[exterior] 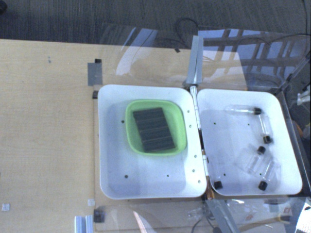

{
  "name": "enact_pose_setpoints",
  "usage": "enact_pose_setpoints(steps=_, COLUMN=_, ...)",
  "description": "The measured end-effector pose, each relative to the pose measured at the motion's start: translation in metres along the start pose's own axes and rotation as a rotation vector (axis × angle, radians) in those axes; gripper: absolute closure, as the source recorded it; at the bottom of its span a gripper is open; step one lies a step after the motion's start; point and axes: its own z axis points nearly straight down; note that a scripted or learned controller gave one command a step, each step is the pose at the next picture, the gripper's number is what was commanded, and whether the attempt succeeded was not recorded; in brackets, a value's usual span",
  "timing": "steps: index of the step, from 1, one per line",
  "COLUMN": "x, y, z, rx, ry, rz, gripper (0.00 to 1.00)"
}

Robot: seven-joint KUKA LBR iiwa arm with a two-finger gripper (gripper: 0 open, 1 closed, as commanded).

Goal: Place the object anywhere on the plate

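bench (pixel 43 130): light wood, carries both bins side by side.
black block (pixel 98 215): small, on the bench nearer the camera than the plate and to its left, just off the left bin's near-left corner.
left bin (pixel 146 183): shallow, white, rounded corners; holds the plate in its far half.
plate (pixel 180 130): green, squarish with rounded corners and a raised rim; sits flat on the bin floor.
object (pixel 153 129): dark grey ridged rectangular slab lying flat on the plate, about centred, long side slightly skewed to the plate's edges. It stays inside the rim.
markings: no print legible on the slab at this size, just parallel ridges.
right bin (pixel 228 144): right of the plate, touching the left bin along the shared edge.
clear tubes (pixel 265 125): several see-through tubes with black caps, scattered along the right bin's right side, well apart from the plate.
loose black cap (pixel 217 184): in the right bin's near-left corner.
grey bracket (pixel 95 73): on the bench beyond the plate, to its left.
grey post (pixel 196 59): beyond the plate, at the far end of the seam between the bins.
floor (pixel 97 8): dark carpet past the bench's far edge.
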Motion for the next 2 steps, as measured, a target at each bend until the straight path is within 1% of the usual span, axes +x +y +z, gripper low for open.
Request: enact_pose_setpoints(steps=2, x=-0.0016, y=0.0006, z=0.0002, rx=0.001, ry=0.001, rz=-0.375, gripper=0.0)
